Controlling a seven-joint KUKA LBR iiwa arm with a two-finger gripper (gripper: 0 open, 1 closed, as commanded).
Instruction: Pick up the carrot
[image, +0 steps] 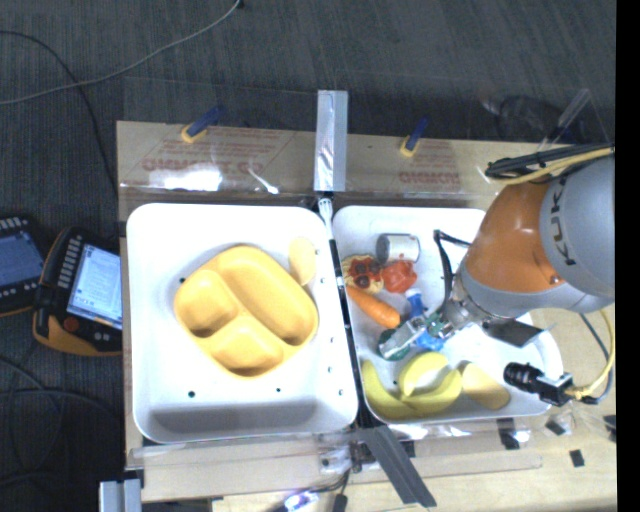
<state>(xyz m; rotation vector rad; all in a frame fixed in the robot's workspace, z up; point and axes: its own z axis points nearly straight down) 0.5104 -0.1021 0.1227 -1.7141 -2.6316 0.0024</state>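
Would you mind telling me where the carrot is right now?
The carrot lies in the right bin, near its left wall, below the red toy and left of the gripper.

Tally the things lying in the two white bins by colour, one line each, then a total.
Yellow: 4 (divided tray, pale piece, banana, apple-like fruit)
Orange: 1 (carrot)
Red: 1 (red item)
Silver: 1 (can)
Total: 7

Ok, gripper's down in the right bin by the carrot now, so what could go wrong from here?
Two risks. The gripper sits over the carrot's lower end, close to the banana and the yellow-green fruit, so it could nudge or grab those instead. The carrot also lies tight against the red items and near the bin wall, so a shifted grasp may slip off or push it against the wall.
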